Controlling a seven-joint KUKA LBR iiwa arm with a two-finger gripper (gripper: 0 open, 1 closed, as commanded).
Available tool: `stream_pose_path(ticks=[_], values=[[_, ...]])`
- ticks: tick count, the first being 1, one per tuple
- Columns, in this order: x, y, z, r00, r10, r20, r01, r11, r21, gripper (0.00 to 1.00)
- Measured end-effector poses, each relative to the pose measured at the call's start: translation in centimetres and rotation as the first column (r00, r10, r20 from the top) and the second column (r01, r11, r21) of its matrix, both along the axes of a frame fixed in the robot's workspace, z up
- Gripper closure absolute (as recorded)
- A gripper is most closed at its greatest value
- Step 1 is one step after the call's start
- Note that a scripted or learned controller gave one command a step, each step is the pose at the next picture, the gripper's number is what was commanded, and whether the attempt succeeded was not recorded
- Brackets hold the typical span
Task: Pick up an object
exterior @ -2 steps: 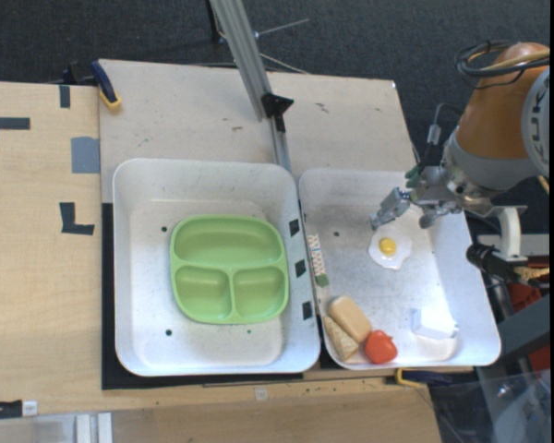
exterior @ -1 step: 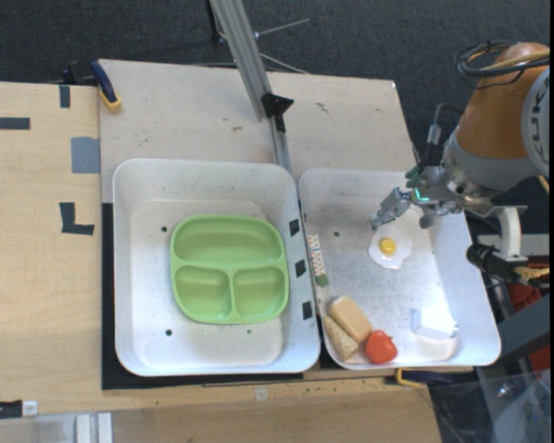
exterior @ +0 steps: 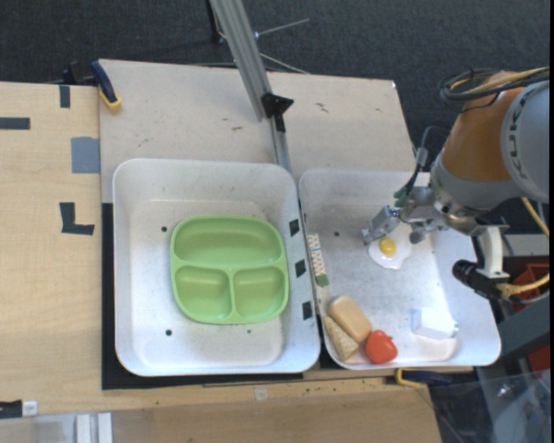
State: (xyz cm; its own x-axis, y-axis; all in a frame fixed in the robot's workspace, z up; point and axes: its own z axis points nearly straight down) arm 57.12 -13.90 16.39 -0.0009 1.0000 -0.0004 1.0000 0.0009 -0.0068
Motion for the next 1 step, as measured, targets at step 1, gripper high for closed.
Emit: stream_pose_path(ticks=[1], values=[[-0.04,-0.56,-6.28,1.0,0.0,-0.001,0.0,1.0,0.0,0.0]])
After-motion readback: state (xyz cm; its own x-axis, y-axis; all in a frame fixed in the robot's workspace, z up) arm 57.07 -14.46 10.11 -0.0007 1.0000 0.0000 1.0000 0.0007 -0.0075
